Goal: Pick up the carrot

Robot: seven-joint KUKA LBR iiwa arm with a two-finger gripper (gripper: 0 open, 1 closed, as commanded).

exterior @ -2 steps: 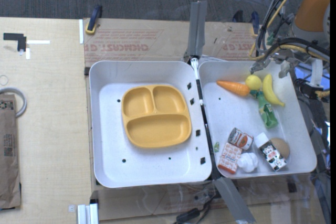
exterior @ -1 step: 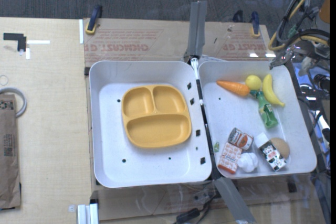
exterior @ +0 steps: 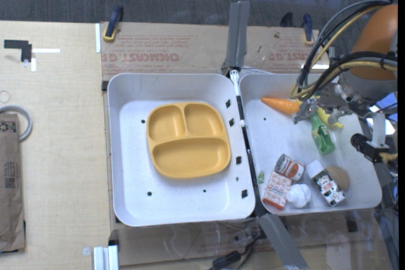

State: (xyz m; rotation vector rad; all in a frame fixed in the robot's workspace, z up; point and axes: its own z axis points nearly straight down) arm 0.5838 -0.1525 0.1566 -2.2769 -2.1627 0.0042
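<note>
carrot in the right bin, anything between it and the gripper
Nothing visible does. The carrot lies on bare bin floor near the back of the right bin, and the gripper sits right at its thick end. The green bottle lies on the gripper's far side, away from the carrot.

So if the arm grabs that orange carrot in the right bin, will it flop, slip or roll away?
The carrot looks like moulded toy food, so probably stiff and light. Its smooth, tapered cone may let it squirt out of the gripper, especially near the thin tip. Lying on its side on the bin floor, a nudge would likely roll it in a curve.
</note>
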